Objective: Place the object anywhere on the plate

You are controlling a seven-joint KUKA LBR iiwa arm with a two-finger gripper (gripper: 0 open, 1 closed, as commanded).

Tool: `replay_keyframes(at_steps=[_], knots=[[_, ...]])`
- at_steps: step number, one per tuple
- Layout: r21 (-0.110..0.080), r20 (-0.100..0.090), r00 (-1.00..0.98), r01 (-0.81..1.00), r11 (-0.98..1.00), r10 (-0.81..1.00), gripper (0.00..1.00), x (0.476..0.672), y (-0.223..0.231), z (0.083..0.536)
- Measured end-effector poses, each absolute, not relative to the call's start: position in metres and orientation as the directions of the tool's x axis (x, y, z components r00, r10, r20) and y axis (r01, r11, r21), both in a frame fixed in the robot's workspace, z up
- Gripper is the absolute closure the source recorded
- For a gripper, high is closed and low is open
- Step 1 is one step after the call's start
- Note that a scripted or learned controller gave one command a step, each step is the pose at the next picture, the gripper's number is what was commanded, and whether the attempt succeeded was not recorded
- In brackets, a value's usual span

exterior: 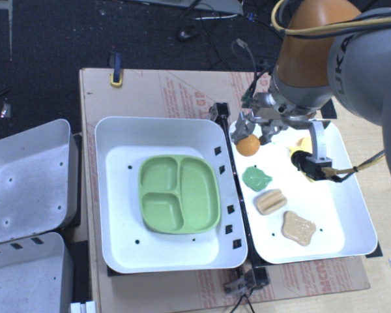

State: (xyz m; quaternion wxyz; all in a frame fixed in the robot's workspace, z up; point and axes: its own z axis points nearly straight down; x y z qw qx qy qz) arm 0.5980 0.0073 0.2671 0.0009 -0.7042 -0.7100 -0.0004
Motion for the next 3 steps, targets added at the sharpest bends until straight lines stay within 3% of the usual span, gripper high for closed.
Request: replay_keyframes(at_steps=[2,3], knots=[[0.001,0.001,-0.007,1.0,0.007,1.0,1.0,0.607,0.108,0.254],[0.0,0.0,-0.002,1.0,0.002,1.0,0.0,0.607,0.105,0.255]])
